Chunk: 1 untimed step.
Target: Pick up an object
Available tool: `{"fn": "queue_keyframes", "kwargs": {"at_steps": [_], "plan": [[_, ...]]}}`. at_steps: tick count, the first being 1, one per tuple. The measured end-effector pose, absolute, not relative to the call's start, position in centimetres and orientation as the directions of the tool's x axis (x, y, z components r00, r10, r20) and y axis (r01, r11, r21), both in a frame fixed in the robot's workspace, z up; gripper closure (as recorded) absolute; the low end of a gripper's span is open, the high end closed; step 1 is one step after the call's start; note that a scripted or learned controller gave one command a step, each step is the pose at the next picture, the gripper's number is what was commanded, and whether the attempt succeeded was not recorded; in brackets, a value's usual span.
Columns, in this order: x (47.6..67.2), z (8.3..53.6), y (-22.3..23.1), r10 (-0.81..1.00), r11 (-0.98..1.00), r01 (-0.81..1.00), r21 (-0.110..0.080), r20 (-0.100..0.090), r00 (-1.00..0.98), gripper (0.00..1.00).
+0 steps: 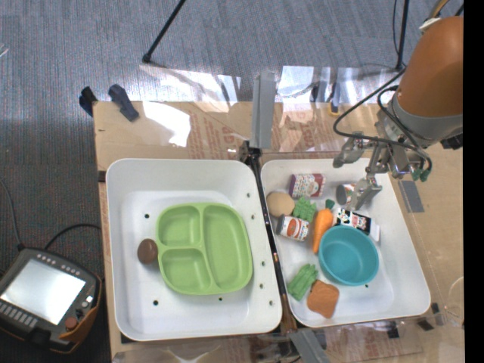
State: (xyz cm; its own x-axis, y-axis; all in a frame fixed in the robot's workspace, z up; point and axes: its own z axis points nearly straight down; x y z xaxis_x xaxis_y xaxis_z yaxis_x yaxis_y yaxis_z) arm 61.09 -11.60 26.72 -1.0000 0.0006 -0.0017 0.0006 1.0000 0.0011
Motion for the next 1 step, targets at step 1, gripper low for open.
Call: {"fn": "queue_keyframes", "kwargs": {"at_steps": [1], "plan": [[60.68,9.26,-10.5,-0.072,0.997,-0.072,0.0,-0.012,-0.997,0.0]]}}
